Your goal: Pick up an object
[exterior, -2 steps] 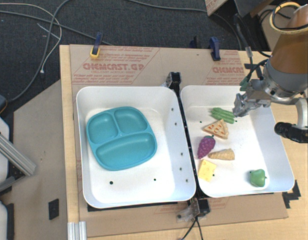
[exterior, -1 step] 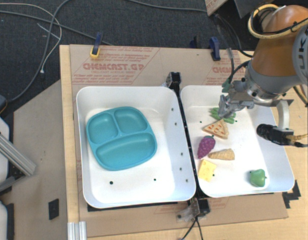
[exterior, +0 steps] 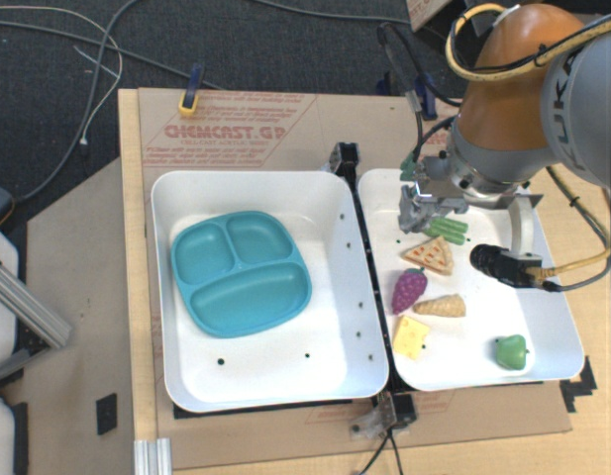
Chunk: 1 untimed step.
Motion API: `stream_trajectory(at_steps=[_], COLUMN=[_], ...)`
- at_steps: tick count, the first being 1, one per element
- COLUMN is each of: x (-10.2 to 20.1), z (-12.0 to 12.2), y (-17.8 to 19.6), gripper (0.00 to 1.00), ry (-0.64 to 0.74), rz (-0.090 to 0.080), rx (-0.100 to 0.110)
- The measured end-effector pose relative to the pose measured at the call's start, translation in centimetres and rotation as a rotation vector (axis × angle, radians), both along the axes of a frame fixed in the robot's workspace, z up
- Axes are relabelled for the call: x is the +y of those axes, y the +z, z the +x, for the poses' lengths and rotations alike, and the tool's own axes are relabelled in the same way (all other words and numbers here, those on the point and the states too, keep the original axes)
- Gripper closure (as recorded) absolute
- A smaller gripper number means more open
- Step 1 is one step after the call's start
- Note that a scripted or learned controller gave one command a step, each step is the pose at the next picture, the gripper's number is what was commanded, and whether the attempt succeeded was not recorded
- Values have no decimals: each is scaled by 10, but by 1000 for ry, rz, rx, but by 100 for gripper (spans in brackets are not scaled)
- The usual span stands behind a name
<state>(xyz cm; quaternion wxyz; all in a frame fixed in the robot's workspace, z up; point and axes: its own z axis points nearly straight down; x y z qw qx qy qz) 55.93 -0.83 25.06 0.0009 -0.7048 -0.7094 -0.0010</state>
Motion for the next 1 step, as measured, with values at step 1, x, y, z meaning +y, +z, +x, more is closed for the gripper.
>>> stream_trajectory(at_steps=[1], x=[63], z=[-6], y=[-11], gripper=[100], ry=[0], rz=[0], rx=[4])
